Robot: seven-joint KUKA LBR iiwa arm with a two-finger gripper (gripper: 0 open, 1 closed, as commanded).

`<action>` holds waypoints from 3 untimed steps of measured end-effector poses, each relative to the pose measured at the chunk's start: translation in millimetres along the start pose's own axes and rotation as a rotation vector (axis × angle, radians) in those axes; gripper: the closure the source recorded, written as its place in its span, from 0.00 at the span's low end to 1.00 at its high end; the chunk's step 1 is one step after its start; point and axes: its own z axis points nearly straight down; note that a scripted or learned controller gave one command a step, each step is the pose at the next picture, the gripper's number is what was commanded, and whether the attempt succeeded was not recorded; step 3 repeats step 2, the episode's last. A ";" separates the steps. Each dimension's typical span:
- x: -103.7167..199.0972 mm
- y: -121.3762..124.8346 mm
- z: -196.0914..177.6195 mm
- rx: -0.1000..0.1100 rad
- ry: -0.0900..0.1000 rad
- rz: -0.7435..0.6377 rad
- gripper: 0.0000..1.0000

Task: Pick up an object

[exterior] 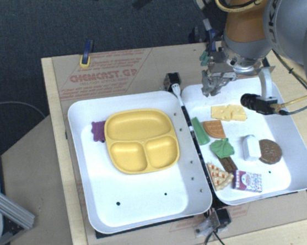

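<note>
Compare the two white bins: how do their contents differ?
The left bin holds one large yellow divided tray with a purple item at its left edge; the right bin holds many small food-like pieces spread about, such as a brown disc and a yellow slice. The end effector hangs over the right bin's far edge, not the left bin. Both bins are shallow and white, side by side.

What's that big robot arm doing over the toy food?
The robot's hand hangs over the far end of the right bin, near the yellow cheese slice. It holds nothing yet. Toy food lies scattered in that bin, and a yellow divided plate sits in the left bin.
</note>
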 end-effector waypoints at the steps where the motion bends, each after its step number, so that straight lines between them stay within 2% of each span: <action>1: -7.1 4.1 -11.3 -0.007 -0.001 0.000 1.00; 3: 3.2 -0.5 -0.6 -0.001 0.001 -0.001 1.00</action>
